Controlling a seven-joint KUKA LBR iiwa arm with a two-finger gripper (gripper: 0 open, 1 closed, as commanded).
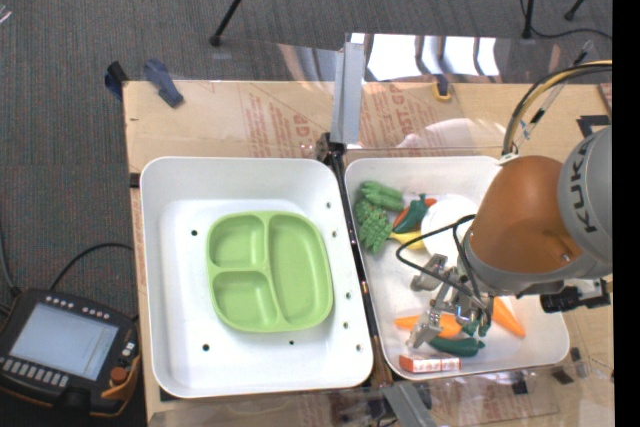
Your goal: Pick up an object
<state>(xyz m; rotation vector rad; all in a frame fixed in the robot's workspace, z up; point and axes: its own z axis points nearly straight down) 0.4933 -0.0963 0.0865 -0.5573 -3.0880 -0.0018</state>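
Observation:
My gripper [440, 315] hangs low over the front part of the right bin [385, 335], under the arm's orange band [525, 215]. Right beneath it lie an orange carrot piece [452, 326] and a dark green pod [457, 347]; I cannot tell whether it touches either. Another carrot [509, 316] lies to its right and a small orange bit [404, 322] to its left. A red-and-white packet [431, 365] rests against the front wall. Further back are leafy green toys [374, 227], a green pod [381, 193], a red-green pepper [413, 213] and a white plate [448, 218].
The left bin [175, 215] holds a light green divided plate [270, 270]. A metal post [347, 100] stands behind the bins' shared wall. A teach pendant [65, 345] lies on the floor at the lower left. Tripod legs cross the carpet behind the bench.

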